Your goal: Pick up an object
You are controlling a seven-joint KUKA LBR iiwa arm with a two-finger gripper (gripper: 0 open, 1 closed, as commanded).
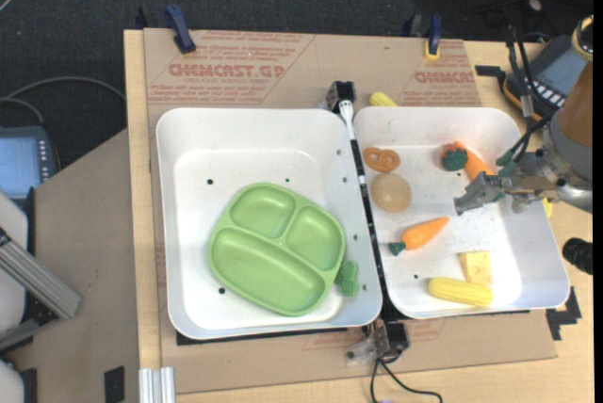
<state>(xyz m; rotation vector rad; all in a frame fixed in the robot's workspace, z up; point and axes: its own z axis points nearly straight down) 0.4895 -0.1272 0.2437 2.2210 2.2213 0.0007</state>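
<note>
Over right bin (528, 133) | jaws apart, holding nothing | carrot (423, 233) just below-left of jaws

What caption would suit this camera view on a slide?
Robot hand hovers over the right bin of toy food, near a carrot; a green plate sits in the left bin.

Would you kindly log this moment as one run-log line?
arm: over right bin | gripper: above bin floor, nothing seen between fingers | nearest: carrot | left bin: green plate, broccoli
</note>
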